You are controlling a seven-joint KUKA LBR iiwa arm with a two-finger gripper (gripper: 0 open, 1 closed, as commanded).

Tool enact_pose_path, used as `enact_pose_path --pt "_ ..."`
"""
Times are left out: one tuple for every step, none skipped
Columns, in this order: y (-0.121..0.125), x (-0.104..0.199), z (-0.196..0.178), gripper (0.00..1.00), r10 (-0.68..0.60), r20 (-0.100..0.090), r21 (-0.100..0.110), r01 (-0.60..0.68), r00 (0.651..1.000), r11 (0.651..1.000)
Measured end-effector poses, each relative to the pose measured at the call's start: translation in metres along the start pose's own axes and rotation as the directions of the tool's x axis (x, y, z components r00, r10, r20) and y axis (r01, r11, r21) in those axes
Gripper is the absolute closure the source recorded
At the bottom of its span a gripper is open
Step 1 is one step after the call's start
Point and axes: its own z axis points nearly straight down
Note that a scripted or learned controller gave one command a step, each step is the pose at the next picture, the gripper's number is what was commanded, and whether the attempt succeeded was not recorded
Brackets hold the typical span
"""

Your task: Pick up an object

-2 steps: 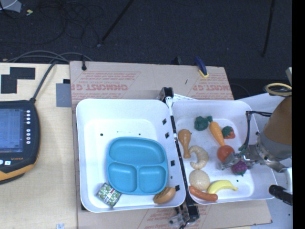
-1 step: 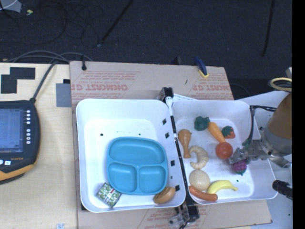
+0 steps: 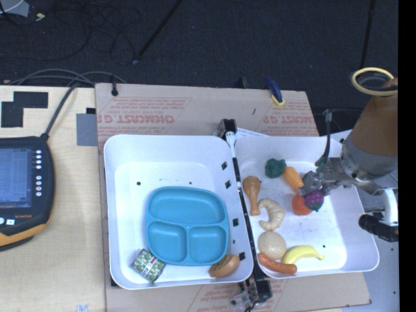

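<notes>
Low in the right bin (image 3: 351, 255), the claw (image 3: 312, 188) sits on a purple toy (image 3: 314, 200) beside a red ball (image 3: 299, 205), probably placed to grab one. Whether it is clenched or released I cannot tell. Just left of the claw lies a carrot (image 3: 292, 176); further left, a croissant (image 3: 272, 214).

The purple toy (image 3: 314, 199) is small and round — it lies in the right bin (image 3: 364, 255), touching a red-orange piece (image 3: 299, 205), near the carrot (image 3: 293, 177).
</notes>
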Motion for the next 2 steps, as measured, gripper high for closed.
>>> enact_pose_path --pt "-0.022 0.058 -0.095 1.0 -0.001 -0.001 -0.002 0.001 1.0 1.0" --pt "-0.062 0.137 -0.08 1.0 -0.001 -0.003 0.011 0.001 1.0 1.0"
